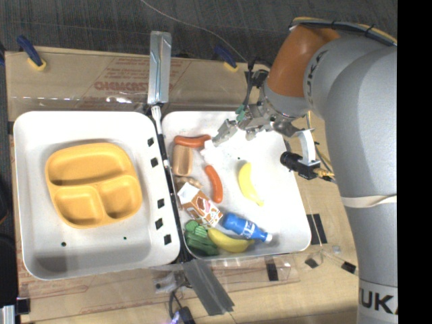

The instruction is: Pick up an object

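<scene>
Dark grey carpet floor (81, 5) across top of frame, thin cable (145, 4) running over it. Brown cardboard-covered bench (88, 73) below, blue clamps (30, 51) at upper left & centre. Even, diffuse light.

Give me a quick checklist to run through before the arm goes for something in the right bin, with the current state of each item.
1. Gripper carries nothing: ok, nothing shows between its fingers.
2. Gripper is above the right bin: ok, near its upper edge.
3. A target lies apart from the rest: ok, the yellow banana sits alone on bare floor.
4. Nearest item, the sausage, is free: cannot tell, it lies close to the bread roll.
5. Bottom pile is easy to grasp: not ok, the blue bottle and carton crowd together.
</scene>
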{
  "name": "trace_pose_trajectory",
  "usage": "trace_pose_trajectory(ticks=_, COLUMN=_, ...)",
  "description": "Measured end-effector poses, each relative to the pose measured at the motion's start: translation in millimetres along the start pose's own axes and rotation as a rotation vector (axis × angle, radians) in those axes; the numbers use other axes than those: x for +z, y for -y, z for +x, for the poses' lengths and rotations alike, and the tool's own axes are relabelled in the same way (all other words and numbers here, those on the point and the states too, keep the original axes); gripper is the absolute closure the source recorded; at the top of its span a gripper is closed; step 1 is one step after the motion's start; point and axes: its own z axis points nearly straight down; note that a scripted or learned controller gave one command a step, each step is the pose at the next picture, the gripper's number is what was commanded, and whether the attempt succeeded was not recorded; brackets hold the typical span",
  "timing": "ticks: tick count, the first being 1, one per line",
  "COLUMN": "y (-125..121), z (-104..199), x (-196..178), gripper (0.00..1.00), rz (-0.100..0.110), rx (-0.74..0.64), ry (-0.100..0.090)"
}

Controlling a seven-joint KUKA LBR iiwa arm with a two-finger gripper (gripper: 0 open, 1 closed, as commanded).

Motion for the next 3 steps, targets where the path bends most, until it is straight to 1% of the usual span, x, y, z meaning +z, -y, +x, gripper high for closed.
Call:
trace_pose_trajectory(ticks=1, y=30, z=20, x=63, gripper=0.00, rz=0.006, rx=0.021, ry=-0.002)
trace_pose_trajectory(ticks=2, y=64, z=59, x=61, gripper=0.00, rz=0.004, rx=0.191, ry=0.000)
trace_pose_trajectory(ticks=3, y=64, z=59, x=52, gripper=1.00, rz=0.006, rx=0.188, ry=-0.002)
